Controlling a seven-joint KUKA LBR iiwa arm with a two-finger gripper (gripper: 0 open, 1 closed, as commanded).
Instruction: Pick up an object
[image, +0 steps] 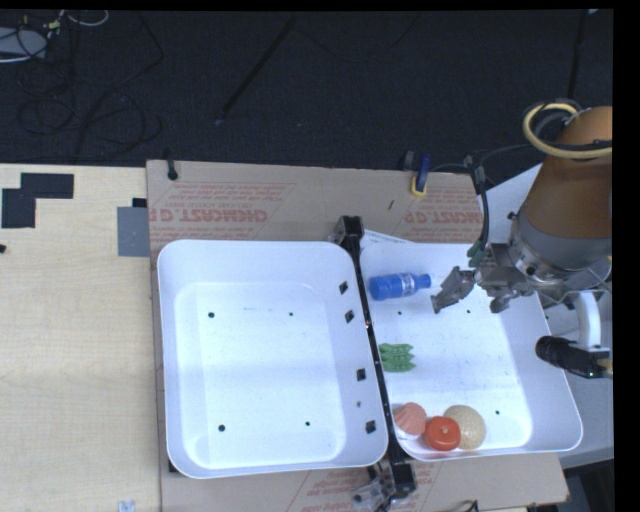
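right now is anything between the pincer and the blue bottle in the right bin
Nothing visible stands between them. The pincer hangs over the right white bin, just right of the blue plastic bottle lying on its side, with bare bin floor between. The green toy lies farther toward the bin's near end.

Glossy white plastic bins (260, 262); matt brown cardboard (260, 205) beneath.

The arm (575, 190) shows a broad orange band over a grey wrist section, rounded and smooth. A yellow cable loops in a ring above the band, and thin dark cables run down its left side. Below the wrist sits the gripper (470, 290), a cluster of dark grey metal parts with angular fingers. A white bracket and black cylinder hang at its right
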